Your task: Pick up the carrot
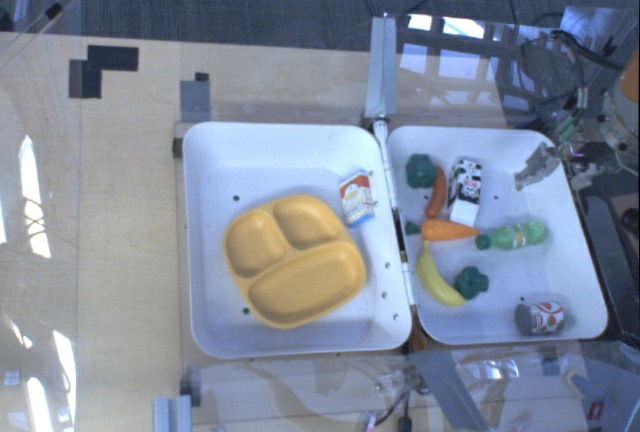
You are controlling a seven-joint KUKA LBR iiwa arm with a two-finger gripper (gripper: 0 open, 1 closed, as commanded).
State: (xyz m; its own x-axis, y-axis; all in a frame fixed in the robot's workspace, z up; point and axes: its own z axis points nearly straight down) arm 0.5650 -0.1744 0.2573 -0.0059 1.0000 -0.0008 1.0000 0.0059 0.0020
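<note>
We find the carrot (449,231) lying flat in the right bin (575,250), near that bin's middle and towards its left side, with the pointed end towards the right. Its tip lies just beside the green bottle (513,237), which rests on its side. Above the carrot we note a black-and-white carton (465,190), its lower end touching or very near the carrot, and a reddish sausage-shaped piece (437,192) beside a dark green vegetable piece (420,170). Below the carrot lies a banana (437,279), with a second dark green piece (471,282) just to its right. A small can (541,317) lies near the bin's lower right corner.

In the left bin (205,220) we record a yellow divided plate (293,259) and, near the bin's right wall, a small carton (357,198) standing tilted.

The gripper (537,165) hangs over the upper right corner of the right bin, well apart from the carrot. We cannot tell how the jaws stand; we see nothing held in them. Both bins rest on the tabletop (90,250).
</note>
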